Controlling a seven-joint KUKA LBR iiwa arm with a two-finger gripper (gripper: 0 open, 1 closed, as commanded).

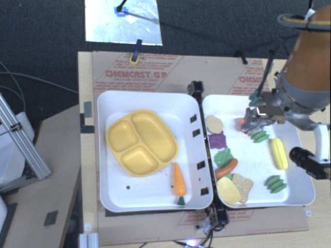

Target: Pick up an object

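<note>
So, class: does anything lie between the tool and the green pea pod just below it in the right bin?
Nothing visible does. The tool hangs directly above the green pea pod, with only bare white floor of the right bin around it. The corn cob lies off to the side, out of the way.

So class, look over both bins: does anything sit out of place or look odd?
One thing stands out: the carrot lies alone in the left bin, beside the yellow tray rather than on it, while all the other toy foods crowd the right bin. Nothing looks spilled or broken.
</note>
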